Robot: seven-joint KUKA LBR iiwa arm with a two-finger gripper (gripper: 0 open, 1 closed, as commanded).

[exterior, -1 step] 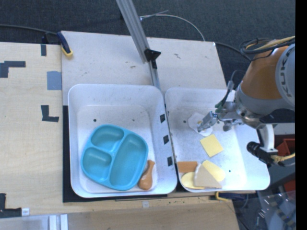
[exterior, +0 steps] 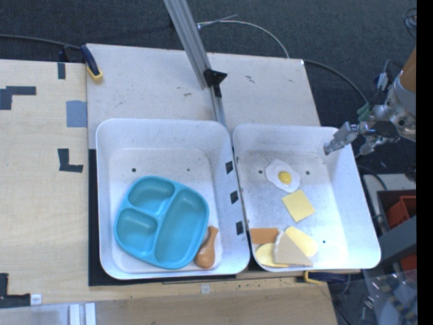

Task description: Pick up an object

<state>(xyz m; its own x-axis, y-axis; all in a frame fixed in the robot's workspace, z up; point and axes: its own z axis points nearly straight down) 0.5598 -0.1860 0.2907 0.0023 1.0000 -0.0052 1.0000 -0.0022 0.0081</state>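
The right bin (exterior: pixel 352 202) holds a toy fried egg (exterior: pixel 283 175), a flat yellow cheese square (exterior: pixel 298 205), an orange piece (exterior: pixel 264 235) and a pale bread wedge (exterior: pixel 292 248) lying on a yellow slice (exterior: pixel 265 254). My gripper (exterior: pixel 352 143) hovers over that bin's upper right rim, up and to the right of the egg. Its fingers are spread, so it is open, and nothing sits between them.
In the left bin (exterior: pixel 108 181) lie a blue divided plate (exterior: pixel 161 221) and a brown drumstick (exterior: pixel 208 248) at the plate's lower right. A metal pole (exterior: pixel 189 36) slants over the bench behind the bins. Cables (exterior: pixel 325 70) run off to the right.
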